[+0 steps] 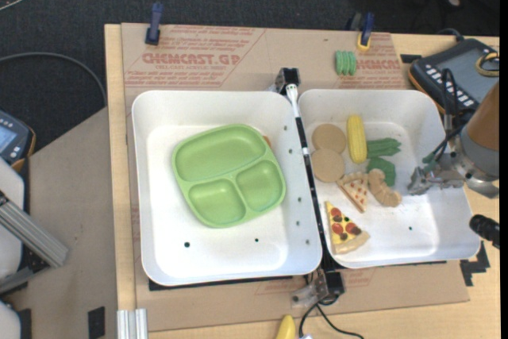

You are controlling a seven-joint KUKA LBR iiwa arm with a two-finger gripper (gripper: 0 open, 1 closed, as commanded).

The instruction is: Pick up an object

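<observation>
The right bin (pixel 413 238) holds several toy foods. Two tan round cookies (pixel 328 140) lie at its left, with a yellow corn cob (pixel 356 137) and a green vegetable (pixel 382 147) beside them. Below these are a small pizza slice (pixel 353 190), a tan lumpy piece (pixel 383 189) and a larger pizza slice (pixel 344 227) near the front left corner. My gripper (pixel 419 180) hangs low over the right part of this bin, just right of the tan piece and apart from it. The grey arm (pixel 484 147) comes in from the right edge.
The left bin (pixel 159 242) holds a green divided plate (pixel 228 175). A small green object (pixel 345 63) lies on the cardboard behind the right bin. A black divider with a cable (pixel 300 147) runs between the bins. A dark device (pixel 452 75) sits at the back right.
</observation>
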